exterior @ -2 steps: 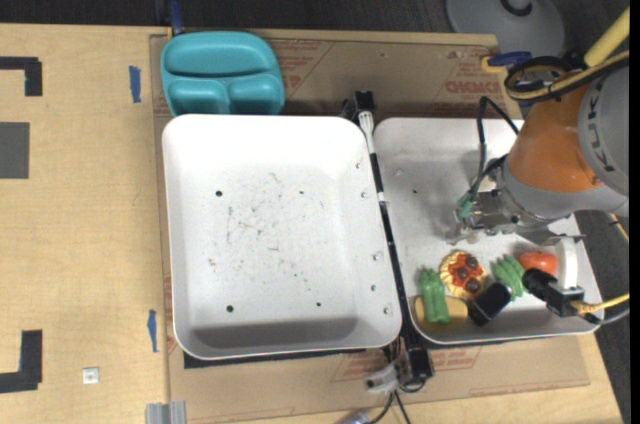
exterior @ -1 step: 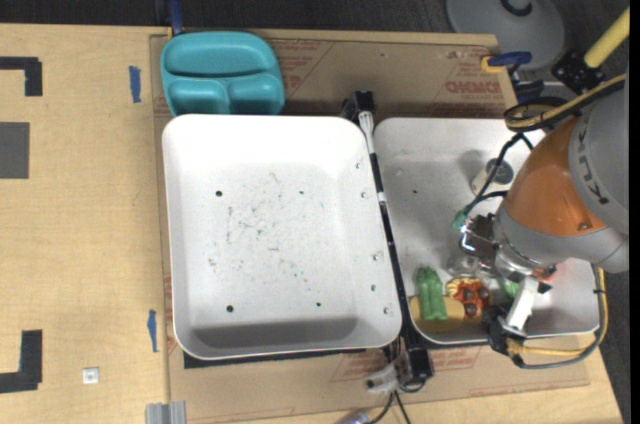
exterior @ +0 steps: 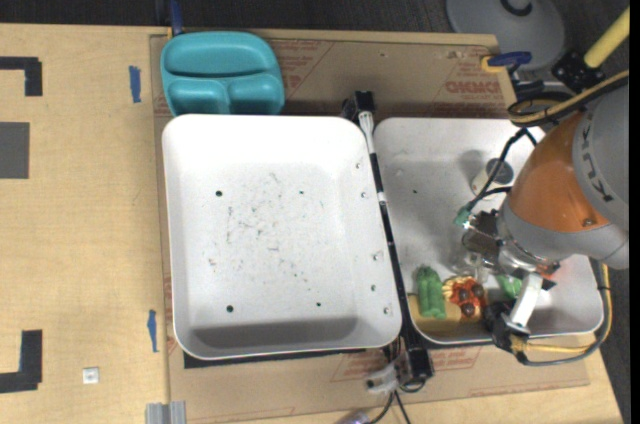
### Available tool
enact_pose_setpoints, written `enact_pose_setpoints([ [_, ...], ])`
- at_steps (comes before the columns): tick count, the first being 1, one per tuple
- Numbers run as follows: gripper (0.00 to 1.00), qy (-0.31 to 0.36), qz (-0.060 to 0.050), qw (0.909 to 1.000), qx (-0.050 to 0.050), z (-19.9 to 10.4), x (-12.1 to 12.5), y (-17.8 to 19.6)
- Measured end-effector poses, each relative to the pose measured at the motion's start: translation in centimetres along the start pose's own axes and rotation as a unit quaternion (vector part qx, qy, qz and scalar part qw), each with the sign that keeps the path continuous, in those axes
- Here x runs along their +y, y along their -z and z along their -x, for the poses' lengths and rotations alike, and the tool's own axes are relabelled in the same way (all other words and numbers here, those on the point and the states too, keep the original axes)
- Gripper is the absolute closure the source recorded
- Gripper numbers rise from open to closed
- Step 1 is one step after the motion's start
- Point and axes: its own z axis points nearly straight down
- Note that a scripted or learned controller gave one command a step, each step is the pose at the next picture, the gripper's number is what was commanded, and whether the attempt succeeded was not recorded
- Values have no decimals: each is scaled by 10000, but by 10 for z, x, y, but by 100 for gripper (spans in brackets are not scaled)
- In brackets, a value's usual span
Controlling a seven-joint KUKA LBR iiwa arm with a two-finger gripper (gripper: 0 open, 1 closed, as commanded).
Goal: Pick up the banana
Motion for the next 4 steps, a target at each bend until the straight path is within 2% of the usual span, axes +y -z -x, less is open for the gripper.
enact_pose_setpoints([
  [1, 100, 1, 12, 10000, 0, 0, 1, 10],
  [2, 100, -349, -76, 9994, -10, -102, -53, 88],
  [3, 100, 25, -50, 10000, 31, -132, -66, 55],
  [4, 100, -544, 10, 9985, 37, -146, -69, 36],
])
